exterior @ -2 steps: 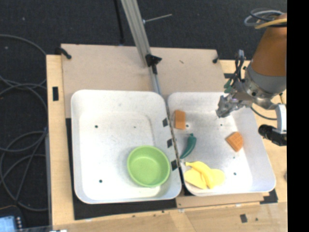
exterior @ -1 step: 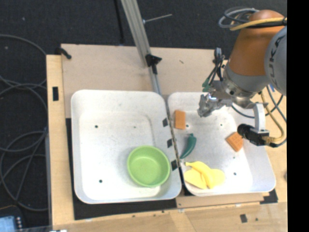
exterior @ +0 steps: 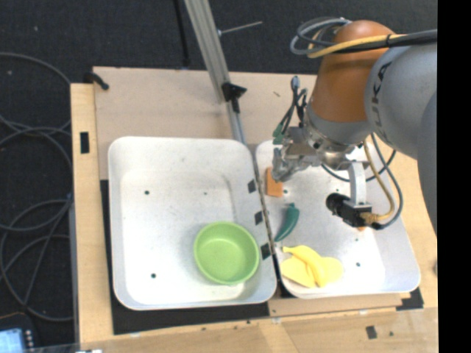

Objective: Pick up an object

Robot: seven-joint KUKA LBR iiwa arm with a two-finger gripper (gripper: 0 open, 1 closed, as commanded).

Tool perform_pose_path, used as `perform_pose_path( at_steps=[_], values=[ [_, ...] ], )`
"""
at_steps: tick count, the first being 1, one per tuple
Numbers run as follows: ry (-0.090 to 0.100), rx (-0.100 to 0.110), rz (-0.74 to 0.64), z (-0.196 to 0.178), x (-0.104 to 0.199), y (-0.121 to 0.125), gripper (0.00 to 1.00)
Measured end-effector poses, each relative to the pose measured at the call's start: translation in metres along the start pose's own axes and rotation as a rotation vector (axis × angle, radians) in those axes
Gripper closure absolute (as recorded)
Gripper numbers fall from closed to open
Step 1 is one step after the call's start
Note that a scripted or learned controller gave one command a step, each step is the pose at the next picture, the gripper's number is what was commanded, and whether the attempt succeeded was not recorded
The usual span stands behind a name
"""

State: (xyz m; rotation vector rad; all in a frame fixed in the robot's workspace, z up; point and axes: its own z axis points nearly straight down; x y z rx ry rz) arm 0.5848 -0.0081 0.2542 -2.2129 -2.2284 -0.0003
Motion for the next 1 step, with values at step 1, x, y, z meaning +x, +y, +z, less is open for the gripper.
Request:
perform_pose_path(
  at_steps=[1],
  values=[
    [0.000, 0.000, 0.000, 0.0101, 0.0534, -0.0101, 1.00]
  ],
)
